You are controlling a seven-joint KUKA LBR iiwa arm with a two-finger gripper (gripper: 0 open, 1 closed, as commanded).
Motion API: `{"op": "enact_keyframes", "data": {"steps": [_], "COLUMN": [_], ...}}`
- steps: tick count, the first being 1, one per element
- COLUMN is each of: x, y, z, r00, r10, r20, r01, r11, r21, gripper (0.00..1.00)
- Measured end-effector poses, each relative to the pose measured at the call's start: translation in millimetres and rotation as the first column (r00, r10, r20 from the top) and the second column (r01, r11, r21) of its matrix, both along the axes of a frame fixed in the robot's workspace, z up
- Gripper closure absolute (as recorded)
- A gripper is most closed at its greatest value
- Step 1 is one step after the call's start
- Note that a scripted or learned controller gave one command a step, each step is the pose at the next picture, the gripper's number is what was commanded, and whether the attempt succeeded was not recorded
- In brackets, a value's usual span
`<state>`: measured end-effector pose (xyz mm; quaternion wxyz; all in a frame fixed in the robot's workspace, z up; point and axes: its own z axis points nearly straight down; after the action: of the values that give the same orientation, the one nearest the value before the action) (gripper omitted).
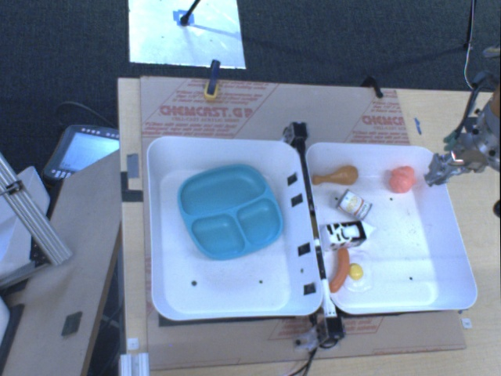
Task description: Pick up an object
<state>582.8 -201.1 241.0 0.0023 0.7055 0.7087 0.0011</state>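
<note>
The right bin holds several small objects: a tan drumstick, a pink ball, a small can, a black-and-white carton, an orange sausage and a fried egg. My gripper hangs over the far right rim of that bin, just right of the pink ball and apart from it. Nothing shows in its grasp.
The left bin holds a blue divided plate. A black divider runs between the two bins. Cardboard lies under both. A tablet sits off the bench to the left.
</note>
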Motion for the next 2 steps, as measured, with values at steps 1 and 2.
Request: {"op": "enact_keyframes", "data": {"steps": [1,2], "x": [-4.5,-5.6], "y": [50.4,101.9], "z": [-12.0,-20.9], "r00": [1.0,1.0], "r10": [0.004,0.004], "r20": [-0.004,-0.004], "r01": [-0.004,-0.004], "r11": [1.0,1.0], "r21": [0.003,0.003], "gripper": [1.0,1.0]}}
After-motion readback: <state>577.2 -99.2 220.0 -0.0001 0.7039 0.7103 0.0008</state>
